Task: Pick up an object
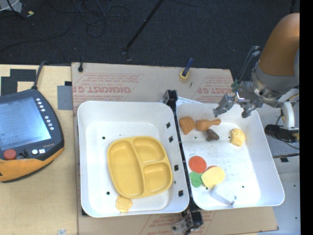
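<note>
My gripper point(234, 107) hangs above the far edge of the right bin point(266, 151), open, with nothing between its fingers. Below it in that bin lie an orange-brown chunk point(186, 126), a drumstick-shaped piece point(208, 124), a small dark brown piece point(212, 135) and a yellow corn cob point(237, 137). Nearer the front of the bin lie a red disc point(197, 163), a green piece point(195, 179), a yellow oval piece point(213, 176) and a grey-white block point(222, 197).
The left bin point(93, 131) holds a yellow divided tray point(140, 166) and a small yellow piece point(123, 204) at its front. A teach pendant point(27, 129) lies at the far left. A black divider point(177, 141) runs between the bins.
</note>
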`<state>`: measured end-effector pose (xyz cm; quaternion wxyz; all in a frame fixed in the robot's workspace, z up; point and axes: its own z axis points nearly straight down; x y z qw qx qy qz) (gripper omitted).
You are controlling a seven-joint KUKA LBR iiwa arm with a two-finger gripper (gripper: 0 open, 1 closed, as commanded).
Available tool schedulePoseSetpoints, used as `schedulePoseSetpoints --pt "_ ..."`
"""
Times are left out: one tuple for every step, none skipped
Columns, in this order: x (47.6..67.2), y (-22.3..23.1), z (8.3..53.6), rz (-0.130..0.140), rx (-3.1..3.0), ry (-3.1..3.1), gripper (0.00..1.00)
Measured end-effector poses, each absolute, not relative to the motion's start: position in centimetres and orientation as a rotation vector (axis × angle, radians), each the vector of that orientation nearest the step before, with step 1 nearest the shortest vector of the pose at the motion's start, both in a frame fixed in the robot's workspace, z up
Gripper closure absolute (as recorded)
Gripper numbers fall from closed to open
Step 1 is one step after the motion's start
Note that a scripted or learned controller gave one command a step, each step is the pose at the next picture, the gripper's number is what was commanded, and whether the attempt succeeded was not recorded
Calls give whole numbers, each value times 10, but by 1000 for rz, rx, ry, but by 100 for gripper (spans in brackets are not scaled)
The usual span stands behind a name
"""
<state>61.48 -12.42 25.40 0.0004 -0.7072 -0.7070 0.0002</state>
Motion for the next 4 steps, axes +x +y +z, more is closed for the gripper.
schedulePoseSetpoints --pt "557 -56 283 0 -2213 -2223 0" --pt "504 -84 416 -11 -2232 -2223 0" --pt "507 -82 418 3 -2221 -2221 100" --pt "473 40 315 12 -2204 -2223 100"
